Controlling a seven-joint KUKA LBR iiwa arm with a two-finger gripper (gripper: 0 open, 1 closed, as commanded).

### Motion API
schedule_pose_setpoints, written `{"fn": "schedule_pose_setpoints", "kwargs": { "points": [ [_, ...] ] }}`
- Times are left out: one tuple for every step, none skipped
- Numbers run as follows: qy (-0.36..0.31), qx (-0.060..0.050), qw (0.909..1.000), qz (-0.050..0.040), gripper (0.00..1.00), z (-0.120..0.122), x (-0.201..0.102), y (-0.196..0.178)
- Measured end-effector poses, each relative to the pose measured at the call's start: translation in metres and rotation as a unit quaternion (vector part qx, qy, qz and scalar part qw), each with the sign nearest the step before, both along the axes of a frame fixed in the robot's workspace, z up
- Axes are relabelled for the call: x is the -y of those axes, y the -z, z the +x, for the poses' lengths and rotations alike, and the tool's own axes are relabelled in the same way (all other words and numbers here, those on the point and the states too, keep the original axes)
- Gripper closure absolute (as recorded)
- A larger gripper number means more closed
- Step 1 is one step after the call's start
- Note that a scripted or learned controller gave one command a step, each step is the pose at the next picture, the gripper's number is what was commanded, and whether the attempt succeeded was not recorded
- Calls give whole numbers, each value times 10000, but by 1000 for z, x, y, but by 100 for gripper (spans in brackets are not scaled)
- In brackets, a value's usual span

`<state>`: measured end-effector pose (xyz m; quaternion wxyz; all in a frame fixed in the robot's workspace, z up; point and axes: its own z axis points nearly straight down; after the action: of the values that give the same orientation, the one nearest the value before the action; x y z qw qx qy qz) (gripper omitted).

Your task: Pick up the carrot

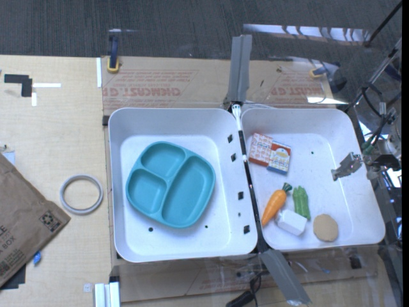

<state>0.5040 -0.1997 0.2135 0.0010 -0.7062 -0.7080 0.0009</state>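
Bench [51, 107]: light wood top, w/ cardboard sheet [166, 82] printed in red lying under the bins; dark carpet beyond the far edge. Left of bins: tape ring [81, 193] and brown cardboard box [22, 226] at the left frame edge. Blue clamp [114, 48] at the far edge of the cardboard.

Two white bins side by side, touching along a centre seam. Left bin [121, 235] holds a teal divided plate [170, 183], 3 compartments, roughly centred, w/ bare floor all round it. Right bin [319, 117] has items bunched toward the near half: red/white/blue box [270, 153] near the seam side, then carrot, green veg piece [301, 201], white block [291, 222], tan round item [326, 228]. Far-right part of the bin floor is open.

Gripper [348, 165] sits over the right bin's right side, close to the rim, well apart from the carrot. Small and blurred here, so can't tell whether fingers are spread or closed; nothing visibly between them.

Carrot [275, 205]: orange, tapered, green top pointing to far-right, tip toward near-left. Lies flat on the right bin floor, slanted, near the seam wall. Green veg piece just beside it on the right; white block touching or nearly touching its lower side, can't tell which. Open floor on its left up to the bin wall.
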Motion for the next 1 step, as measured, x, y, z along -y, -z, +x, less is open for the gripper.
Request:
{"fn": "schedule_pose_setpoints", "kwargs": {
  "points": [
    [-173,-7,9999,2,0,-25,-70,52]
  ]
}}
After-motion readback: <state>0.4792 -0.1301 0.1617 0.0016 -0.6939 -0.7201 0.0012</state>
